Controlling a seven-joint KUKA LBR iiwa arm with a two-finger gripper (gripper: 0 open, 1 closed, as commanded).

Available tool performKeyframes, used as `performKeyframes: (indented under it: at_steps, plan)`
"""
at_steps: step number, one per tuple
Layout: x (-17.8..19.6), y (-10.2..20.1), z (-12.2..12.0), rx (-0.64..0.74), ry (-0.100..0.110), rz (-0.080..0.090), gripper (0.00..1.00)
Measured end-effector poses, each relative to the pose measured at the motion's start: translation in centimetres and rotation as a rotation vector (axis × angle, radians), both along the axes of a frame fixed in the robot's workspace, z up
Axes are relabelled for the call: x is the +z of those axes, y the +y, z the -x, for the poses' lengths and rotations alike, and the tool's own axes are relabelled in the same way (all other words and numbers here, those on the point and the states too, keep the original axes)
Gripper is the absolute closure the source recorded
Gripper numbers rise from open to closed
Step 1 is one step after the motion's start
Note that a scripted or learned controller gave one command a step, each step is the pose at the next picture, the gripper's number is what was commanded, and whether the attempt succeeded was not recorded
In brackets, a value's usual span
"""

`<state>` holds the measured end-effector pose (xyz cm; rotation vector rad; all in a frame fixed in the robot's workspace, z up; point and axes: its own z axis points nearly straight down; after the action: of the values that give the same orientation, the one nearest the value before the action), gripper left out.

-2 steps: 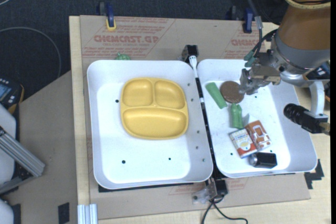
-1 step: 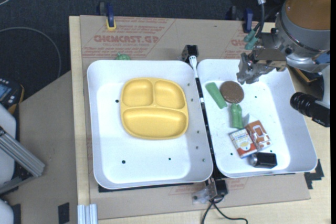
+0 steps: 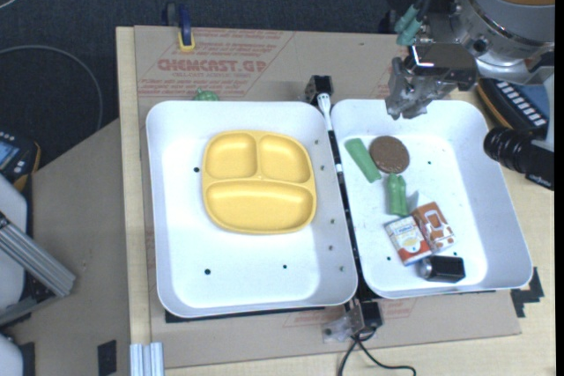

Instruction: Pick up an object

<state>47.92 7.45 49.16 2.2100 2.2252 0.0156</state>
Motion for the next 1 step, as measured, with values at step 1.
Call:
performKeyframes:
  at_steps: [1]
  plan:
    - [0.23, -0.5, -0.03, -0.006, 0.007, 0.003, 1.0]
